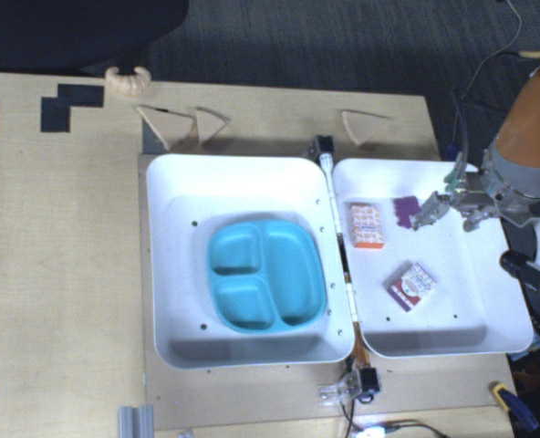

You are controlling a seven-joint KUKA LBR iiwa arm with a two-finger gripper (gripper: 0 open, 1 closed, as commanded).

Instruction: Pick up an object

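The claw (445,210) hangs over the upper right part of the right bin (489,331), its two dark fingers spread apart with nothing between them; one fingertip (426,215) reaches toward nine o'clock, almost touching a small purple block (405,209), while the other points down toward four o'clock. No object has been lifted yet, so by my reading the task is at the approach stage, with the arm (530,140) leaning in from three o'clock. Three candidates lie on the right bin's floor: the purple block just at the claw's nine o'clock, a small white-and-orange printed packet (366,225) further toward nine o'clock near the divider between the bins, and a tilted purple-and-white packet (411,286) at about seven o'clock from the claw, well apart from the other two. The left bin (174,245) holds a blue divided tray (265,275), which looks too broad for these fingers. The likely next move is to shift slightly toward nine o'clock so the fingers straddle the purple block, descend to the bin floor, and squeeze. The block is small and flat, so a slightly off-centre descent could nudge it aside rather than catch it. The light wooden table (60,272) around the bins plays no part here.
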